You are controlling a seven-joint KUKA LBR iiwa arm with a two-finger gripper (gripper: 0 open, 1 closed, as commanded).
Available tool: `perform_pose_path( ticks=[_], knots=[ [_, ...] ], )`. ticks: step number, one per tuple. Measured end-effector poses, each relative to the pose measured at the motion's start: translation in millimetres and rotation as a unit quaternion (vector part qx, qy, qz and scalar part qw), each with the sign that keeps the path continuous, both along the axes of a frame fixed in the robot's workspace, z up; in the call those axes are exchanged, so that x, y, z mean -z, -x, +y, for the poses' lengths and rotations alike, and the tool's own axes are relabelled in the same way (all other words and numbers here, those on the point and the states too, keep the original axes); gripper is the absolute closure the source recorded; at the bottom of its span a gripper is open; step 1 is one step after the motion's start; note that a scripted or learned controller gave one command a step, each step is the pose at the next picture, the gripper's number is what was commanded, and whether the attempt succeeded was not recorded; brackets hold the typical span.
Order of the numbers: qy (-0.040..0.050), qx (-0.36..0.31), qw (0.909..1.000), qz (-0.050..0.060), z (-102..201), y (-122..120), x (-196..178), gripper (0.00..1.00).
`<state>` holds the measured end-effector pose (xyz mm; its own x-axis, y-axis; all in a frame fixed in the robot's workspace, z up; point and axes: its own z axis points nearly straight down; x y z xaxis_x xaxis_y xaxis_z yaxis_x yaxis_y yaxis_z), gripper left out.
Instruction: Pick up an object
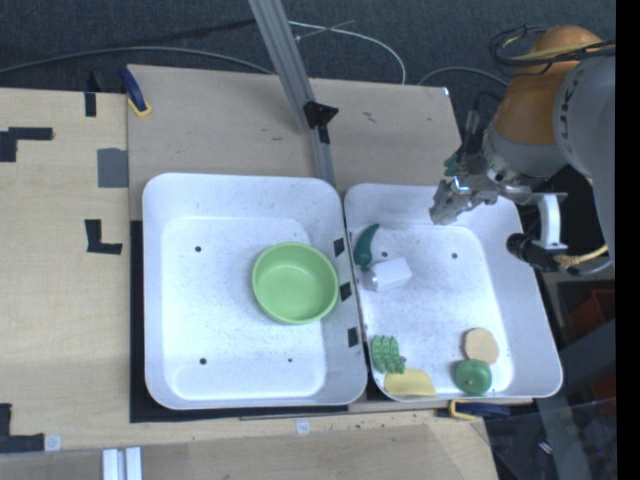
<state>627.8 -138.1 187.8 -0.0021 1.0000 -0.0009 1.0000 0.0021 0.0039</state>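
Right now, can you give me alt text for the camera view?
The gripper hovers over the right bin's far edge, away from its small objects; a green bowl sits in the left bin.

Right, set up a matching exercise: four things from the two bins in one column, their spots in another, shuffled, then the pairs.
Things:
1. green bowl
2. white block
3. green ball
4. end effector

Places:
A. right bin, near front right corner
B. over right bin's far edge
C. left bin
D. right bin, near the left wall

Pairs: 1-C, 2-D, 3-A, 4-B
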Motion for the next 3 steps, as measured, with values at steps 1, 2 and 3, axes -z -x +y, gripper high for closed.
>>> perform_pose_path(
  ticks=[1, 2, 3],
  knots=[
    [0.0, 0.0, 1.0, 0.0, 0, -1, -42, 1.0],
    [-0.0013, -0.002, 1.0, 0.002, 52, 0, -52, 1.0],
    [-0.0014, -0.002, 1.0, 0.003, 104, 10, -57, 1.0]
  ],
)
